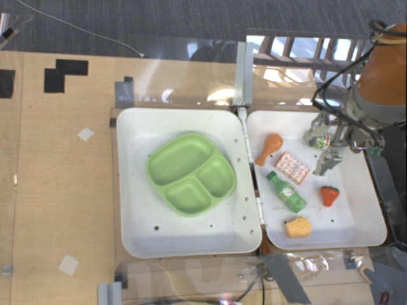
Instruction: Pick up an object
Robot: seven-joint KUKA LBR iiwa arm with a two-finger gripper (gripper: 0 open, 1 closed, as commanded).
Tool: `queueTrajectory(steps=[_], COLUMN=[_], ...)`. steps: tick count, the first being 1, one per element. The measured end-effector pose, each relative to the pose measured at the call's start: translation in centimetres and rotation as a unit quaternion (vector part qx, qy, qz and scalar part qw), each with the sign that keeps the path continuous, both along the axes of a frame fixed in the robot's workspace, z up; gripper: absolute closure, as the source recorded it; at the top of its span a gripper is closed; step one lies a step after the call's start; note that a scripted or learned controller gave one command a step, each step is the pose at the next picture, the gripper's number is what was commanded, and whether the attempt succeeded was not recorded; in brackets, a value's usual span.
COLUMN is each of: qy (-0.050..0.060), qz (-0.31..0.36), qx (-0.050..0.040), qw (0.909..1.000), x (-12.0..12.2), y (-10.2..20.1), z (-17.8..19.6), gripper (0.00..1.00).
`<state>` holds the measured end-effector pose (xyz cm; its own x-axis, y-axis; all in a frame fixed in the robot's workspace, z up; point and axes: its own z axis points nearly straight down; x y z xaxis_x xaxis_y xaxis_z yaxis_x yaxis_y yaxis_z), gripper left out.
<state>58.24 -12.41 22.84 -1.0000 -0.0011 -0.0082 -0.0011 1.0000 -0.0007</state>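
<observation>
While the grey arm's two-finger gripper (pixel 328 157) hangs released and empty above the right shallow white bin (pixel 375 224), we risk it closing on nothing — the patterned red-and-white carton (pixel 292 168) and small red strawberry (pixel 329 196) lie just beside it

Two white bins (pixel 191 246) sit on a pale tan wooden table (pixel 57 189) marked with black squares (pixel 63 74). In the left bin lies a light green divided plate (pixel 191 173). The right bin holds an orange drumstick (pixel 269 149), a white packet (pixel 292 168) patterned with red squares, a green bottle (pixel 286 192) with a white label, a red strawberry (pixel 329 196) topped with green, and a yellow corn cob (pixel 297 227). The arm (pixel 381 81) is grey with an orange band. The far floor (pixel 191 8) is dark grey.
</observation>
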Motion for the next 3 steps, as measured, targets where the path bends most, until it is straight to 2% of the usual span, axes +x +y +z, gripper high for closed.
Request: queueTrajectory(steps=[1,2,3], qy=[0.0,-0.005,-0.004], qz=[-0.19,-0.186,-0.245], qx=[0.0015,0.0014,0.004], qw=[0.9818,0.9826,0.9695], x=[1.4,1.7,5.5], y=[0.2,0.3,7.4], z=[-13.3,-11.9,-2.8], gripper=[0.0,1.0,1.0])
